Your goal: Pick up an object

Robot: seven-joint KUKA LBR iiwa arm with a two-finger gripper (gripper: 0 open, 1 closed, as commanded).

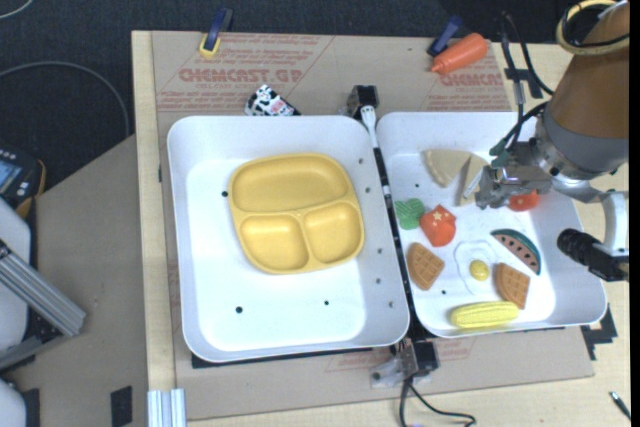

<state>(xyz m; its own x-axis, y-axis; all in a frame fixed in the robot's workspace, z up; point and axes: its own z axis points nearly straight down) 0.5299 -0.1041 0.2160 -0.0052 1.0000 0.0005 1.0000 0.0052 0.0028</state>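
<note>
My gripper (497, 187) hangs low over the back of the right bin (570, 300), on the grey arm with its orange band coming in from the right. A small red piece (523, 202) lies just to its right, partly hidden by it. A tan wedge (443, 165) lies just left of the gripper. Further forward lie a red piece with a yellow star (438, 226), a green piece (408, 211), a watermelon slice (517, 249), a fried egg (478, 267), two waffle pieces (424, 265) and a corn cob (484, 315).
The left bin (195, 215) holds a yellow divided plate (297, 212). Behind the bins, on the bench, lie an orange carrot (460, 53), a black-and-white cow toy (268, 102) and a blue and yellow clamp (213, 33). A black clip (362, 99) sits where the bins meet.
</note>
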